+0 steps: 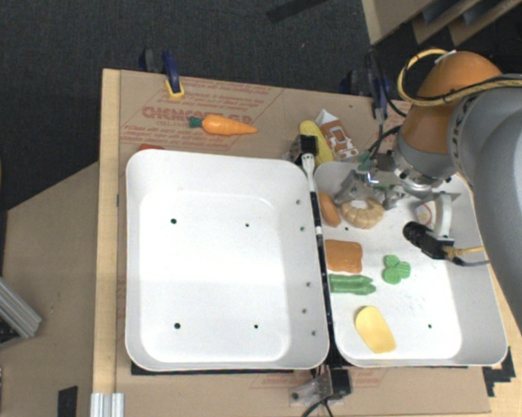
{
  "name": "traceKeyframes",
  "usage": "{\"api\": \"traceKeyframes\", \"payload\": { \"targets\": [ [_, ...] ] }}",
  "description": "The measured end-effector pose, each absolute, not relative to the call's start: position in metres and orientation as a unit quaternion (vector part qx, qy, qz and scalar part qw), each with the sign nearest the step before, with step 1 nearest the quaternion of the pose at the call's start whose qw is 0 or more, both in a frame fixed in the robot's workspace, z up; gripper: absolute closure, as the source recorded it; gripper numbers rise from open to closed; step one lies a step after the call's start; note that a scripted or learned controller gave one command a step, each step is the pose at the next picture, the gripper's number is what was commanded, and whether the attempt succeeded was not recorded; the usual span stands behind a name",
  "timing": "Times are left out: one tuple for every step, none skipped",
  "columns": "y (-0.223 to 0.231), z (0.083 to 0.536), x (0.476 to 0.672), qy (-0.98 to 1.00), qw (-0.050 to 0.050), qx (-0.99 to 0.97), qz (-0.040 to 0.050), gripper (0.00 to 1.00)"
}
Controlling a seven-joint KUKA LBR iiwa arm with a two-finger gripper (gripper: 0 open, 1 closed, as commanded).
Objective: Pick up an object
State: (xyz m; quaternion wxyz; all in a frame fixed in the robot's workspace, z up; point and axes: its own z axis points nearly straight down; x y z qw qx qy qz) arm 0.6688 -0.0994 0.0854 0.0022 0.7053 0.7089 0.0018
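Bagel (365, 215) in right bin (439, 343), far corner, arm (483, 131) low over it. Approach/grasp step, judging by pose. Can't tell jaws' opening or hold. Next: close on bagel, lift straight, avoiding sausage (329, 210) just beside.

A toy carrot (224, 126) lies on the brown board (106, 236) beyond the far edge of the left bin (221, 254). A blue clamp (172, 75) grips the board's far edge, left of the carrot. At the near left, a grey metal bar (2, 295) lies beside the bench on the dark carpet (123, 12).
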Motion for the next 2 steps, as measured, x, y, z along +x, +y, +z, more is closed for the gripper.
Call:
{"api": "traceKeyframes", "payload": {
  "targets": [
    [-0.102, 0.096, 0.668, 0.708, 0.002, 0.706, 0.0012, 1.0],
    [-0.024, 0.191, 0.616, 0.71, 0.0, 0.704, 0.0027, 1.0]
  ]
}}
